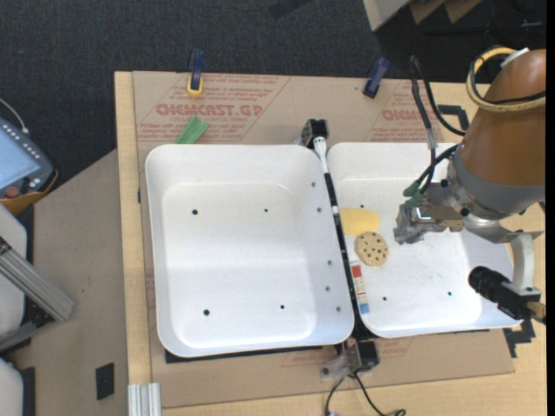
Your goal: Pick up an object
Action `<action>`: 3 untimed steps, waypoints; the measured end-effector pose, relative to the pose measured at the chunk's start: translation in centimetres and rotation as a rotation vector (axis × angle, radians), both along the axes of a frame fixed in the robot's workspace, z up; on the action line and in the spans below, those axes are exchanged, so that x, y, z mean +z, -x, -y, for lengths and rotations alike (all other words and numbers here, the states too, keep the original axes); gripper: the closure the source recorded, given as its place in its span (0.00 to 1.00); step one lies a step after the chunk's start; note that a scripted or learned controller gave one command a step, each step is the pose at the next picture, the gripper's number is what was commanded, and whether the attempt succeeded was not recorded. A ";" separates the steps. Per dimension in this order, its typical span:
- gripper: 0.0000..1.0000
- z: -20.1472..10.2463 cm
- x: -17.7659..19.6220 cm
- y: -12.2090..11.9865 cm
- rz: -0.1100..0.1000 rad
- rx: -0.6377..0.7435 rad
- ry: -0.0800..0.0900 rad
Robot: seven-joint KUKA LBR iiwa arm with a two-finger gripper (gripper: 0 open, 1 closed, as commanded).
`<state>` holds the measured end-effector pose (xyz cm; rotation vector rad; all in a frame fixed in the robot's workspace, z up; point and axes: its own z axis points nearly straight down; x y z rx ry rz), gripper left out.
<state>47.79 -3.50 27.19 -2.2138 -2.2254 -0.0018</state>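
We see the gripper (409, 230) hanging over the right bin (434, 315), with the big grey and orange arm (507, 137) coming in from three o'clock. Nothing sits between its tips, so we think it has not grabbed anything yet. We cannot tell if it is open or closed, because it is too small and dark from up here.

We think this is the reaching step. The gripper is near the things but not on one.

Three things lie in the right bin, close to its left wall. A round cookie (372, 249) sits just at eight o'clock from the gripper. It looks flat, tan and dotted with dark spots. A yellow wedge (358, 220), like a slice of cheese, lies at nine o'clock from the gripper, just above the cookie. It looks smooth and flat. A thin strip (358, 288) with red and blue marks lies along the wall, at six o'clock from the cookie.

Next, we think the gripper needs to slide toward nine o'clock, go down and close on one thing. Flat things are hard to pinch, so it must come down right over an edge.

The left bin (173, 319) is smooth, white and shiny, with rounded corners. Both bins sit on a brown cardboard sheet (260, 94).
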 end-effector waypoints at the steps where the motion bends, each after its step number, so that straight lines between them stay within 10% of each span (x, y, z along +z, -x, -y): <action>1: 1.00 0.3 0.9 -0.2 0.002 -0.004 0.002; 3: 1.00 0.2 2.9 -0.3 0.005 -0.003 0.003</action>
